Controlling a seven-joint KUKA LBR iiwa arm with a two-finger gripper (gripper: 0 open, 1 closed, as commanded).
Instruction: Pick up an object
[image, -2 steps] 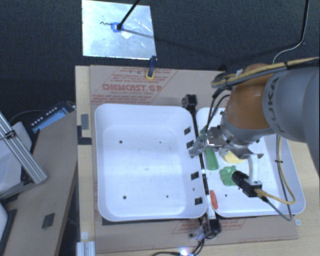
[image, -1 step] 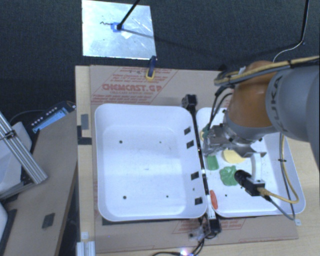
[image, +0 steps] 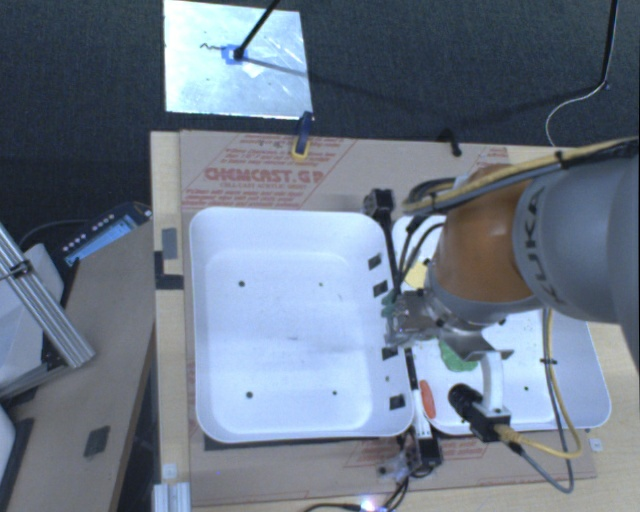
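Red print on brown board (image: 270, 165) under bins, upper centre of frame: large word reads "CHEMCAST GP", seen upside down; smaller red lines above and below it too small to read. More red print on board at upper right corner and along lower edge, unreadable. Black letters on grey arm (image: 560, 250), right of frame: "KUKA", running vertically, partly cut by orange band.

A: Free room?
B: Left bin (image: 290, 320), centre frame, open floor, easy pass.
A: Blockers?
B: Arm (image: 500, 250) covers right bin (image: 590, 395) at right; green object (image: 458, 350) and orange object (image: 427, 398) crowd its left wall.
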